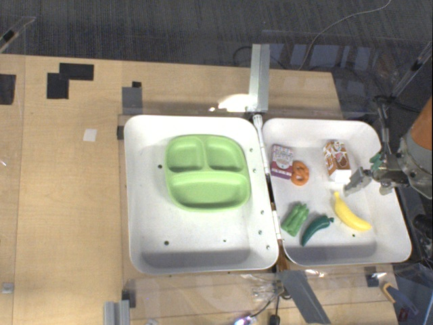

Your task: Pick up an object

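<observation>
Two white bins side by side on wooden bench. Left bin [145,181] holds green tray [206,171]. Right bin [392,246] holds six toys: purple pack [281,159] at 10 o'clock, pretzel [299,172] beside it, carton [335,158] at 12, banana [352,214] at 4, green pod [294,219] and dark cucumber [315,228] at 6. Gripper [362,180] enters from 3 o'clock, hovers between carton and banana; finger spread cannot be told, nothing seen held. Risk: descent between two close items may nudge either aside, or pinch bin floor only.

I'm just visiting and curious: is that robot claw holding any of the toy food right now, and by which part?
Nothing is held. The gripper hangs above the banana, apart from it, beside the carton.
</observation>
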Motion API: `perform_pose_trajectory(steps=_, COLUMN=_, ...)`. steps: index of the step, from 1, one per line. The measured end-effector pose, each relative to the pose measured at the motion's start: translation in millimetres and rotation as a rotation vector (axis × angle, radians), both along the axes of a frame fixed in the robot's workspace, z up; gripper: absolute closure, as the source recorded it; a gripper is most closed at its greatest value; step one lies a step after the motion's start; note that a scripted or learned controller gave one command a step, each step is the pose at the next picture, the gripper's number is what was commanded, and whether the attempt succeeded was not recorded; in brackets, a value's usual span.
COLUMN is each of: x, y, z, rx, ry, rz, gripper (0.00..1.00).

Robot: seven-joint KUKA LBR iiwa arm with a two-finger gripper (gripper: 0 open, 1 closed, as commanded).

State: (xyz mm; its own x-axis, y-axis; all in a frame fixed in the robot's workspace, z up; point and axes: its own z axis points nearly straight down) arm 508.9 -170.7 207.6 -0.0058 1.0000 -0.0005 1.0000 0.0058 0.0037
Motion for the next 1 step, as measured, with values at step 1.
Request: perform_pose_trajectory(steps=1, x=13.6, y=71.2, z=-3.8, rx=0.000, ry=0.000, rz=0.097, gripper=0.00)
